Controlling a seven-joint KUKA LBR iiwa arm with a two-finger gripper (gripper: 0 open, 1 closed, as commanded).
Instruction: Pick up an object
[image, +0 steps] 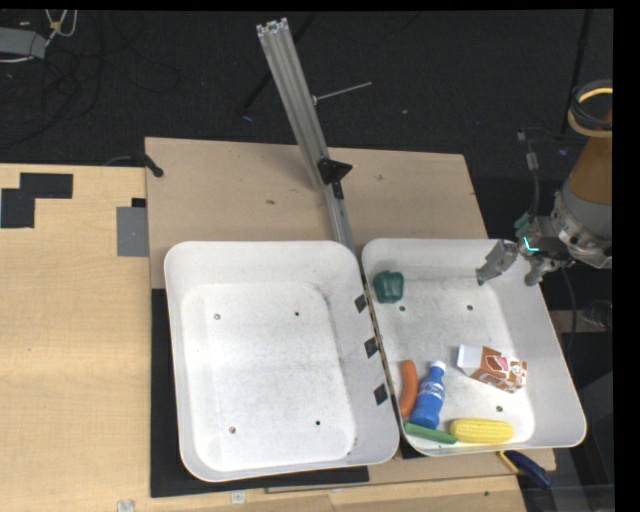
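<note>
The tool (517, 262) is seen poised over the far right corner of the right bin (560, 345), its two fingers spread apart with nothing between them, apparently held high ahead of a descent. The candidate objects are clustered well below and left of it: a small carton (492, 368), a blue bottle (429, 396), an orange carrot (408, 388), a corn cob (481, 430) and a green piece (430, 434). A green object (388, 286) is set apart, level with the tool to its left. The left bin (270, 355) lies beyond. The arm above the wrist is cut off by the frame, and the carton's print cannot be read.
</note>
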